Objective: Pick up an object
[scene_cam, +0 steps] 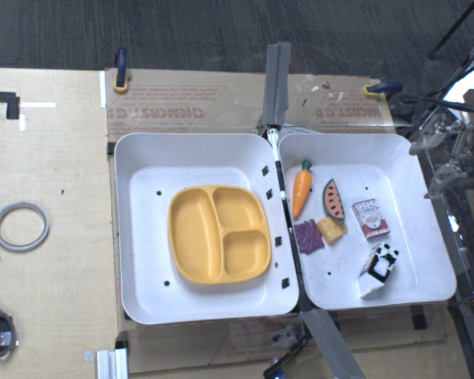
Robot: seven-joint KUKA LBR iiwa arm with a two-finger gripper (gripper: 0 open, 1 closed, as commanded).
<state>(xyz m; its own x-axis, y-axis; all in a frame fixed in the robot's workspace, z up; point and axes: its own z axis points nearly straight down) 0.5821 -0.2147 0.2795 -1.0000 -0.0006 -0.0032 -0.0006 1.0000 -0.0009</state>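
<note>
Whether my gripper [444, 158] is released or clenched I cannot tell: it reads only as a grey metal tangle just outside the right rim of the right bin, and nothing is seen held in it. It is well apart from every object, so I judge that the pick has not begun.

The bench [55, 164] carries two bins touching side by side. The left bin [128, 235] holds one big thing, a yellow divided plate [219, 234], lying flat in the middle. It is wide and low, with no edge that I could easily close on, so I would leave it.

The right bin [417, 235] has the small things, which are my real candidates. A carrot [301, 189] lies against the inner wall (too near the wall for a safe approach, I think). The watermelon slice [333, 199] is just beside it. The red and white carton [370, 218] lies flat with free space around it. The black and white carton [379, 268] is alone near the front rim, and this seems the easiest target. The purple piece [307, 235] and the yellow block [331, 229] touch each other, so one may drag the other.
</note>
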